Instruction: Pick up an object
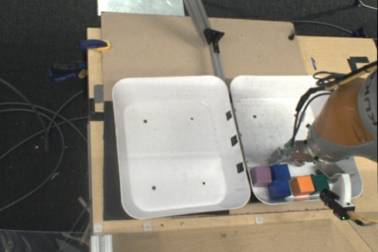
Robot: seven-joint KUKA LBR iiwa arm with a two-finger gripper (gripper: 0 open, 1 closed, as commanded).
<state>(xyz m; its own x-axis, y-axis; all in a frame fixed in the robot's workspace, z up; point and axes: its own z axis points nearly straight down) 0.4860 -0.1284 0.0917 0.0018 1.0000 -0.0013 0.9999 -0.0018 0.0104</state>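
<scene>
In the right bin (260, 109), several small blocks lie crowded at the near edge: a purple block (261, 175), a blue block (280, 180), an orange block (305, 185) and a green one (321, 182). The arm comes in from the right with its orange band (345, 118) over the bin. My gripper (290, 154) hangs low just above the blue block, between the purple and orange ones. The wrist body hides its fingertips, and nothing is visibly held.
The left bin (177, 144) lies beside the right one, with black clips along the shared wall (234, 140). A slanted metal pole (198, 9) crosses the back of the bench. Cables lie on the dark floor at left.
</scene>
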